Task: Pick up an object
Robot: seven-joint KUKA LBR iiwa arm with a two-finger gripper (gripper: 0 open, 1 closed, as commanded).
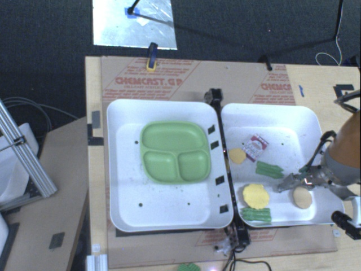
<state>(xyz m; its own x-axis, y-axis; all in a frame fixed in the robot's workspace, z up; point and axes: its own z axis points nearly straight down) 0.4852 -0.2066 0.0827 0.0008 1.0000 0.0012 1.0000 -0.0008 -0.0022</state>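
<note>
My gripper (296, 182) is low in the right bin (293, 114), near its right side. It hangs just above a beige rounded object (303, 199) and I cannot tell whether it touches it. To its left lie a green bean-like piece (269, 169), a round yellow piece (255, 195) and a green ridged piece (256, 214). Farther back are a small yellow piece (237, 156) and a red and white packet (258, 147).
The left bin (121, 208) holds a green divided plate (175, 152). A black divider with clips (221, 168) runs between the bins. The arm's grey and orange body (344, 162) covers the right bin's right wall. A metal frame (22, 157) stands at the far left.
</note>
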